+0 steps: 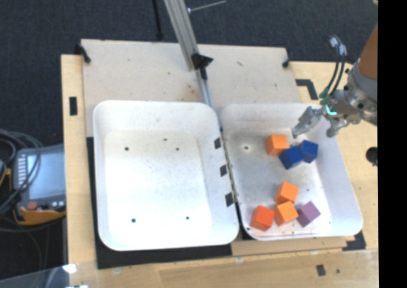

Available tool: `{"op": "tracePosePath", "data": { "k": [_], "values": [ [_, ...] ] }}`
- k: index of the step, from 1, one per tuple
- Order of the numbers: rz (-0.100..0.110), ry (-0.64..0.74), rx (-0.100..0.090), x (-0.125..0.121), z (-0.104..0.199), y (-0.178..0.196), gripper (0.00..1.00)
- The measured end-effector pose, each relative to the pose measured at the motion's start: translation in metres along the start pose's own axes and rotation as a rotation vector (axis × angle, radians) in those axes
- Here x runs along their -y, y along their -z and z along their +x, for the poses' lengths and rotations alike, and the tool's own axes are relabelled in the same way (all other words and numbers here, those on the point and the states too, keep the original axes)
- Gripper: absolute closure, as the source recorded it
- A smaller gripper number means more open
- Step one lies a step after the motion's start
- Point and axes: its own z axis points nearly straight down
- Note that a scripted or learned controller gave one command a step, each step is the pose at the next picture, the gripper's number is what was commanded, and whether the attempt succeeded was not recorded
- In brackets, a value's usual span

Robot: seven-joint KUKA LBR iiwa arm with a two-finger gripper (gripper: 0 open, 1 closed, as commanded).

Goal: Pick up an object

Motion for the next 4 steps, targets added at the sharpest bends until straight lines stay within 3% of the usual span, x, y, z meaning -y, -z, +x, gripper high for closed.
{"op": "tracePosePath", "data": {
  "k": [1,2,4],
  "values": [
    [-0.004,-0.001,0.001,-0.001,0.0,0.002,0.0],
    [0.003,-0.004,0.001,0.001,-0.005,-0.06,0.0],
    [0.002,-0.006,0.001,0.007,-0.006,-0.147,0.0]
  ]
}}
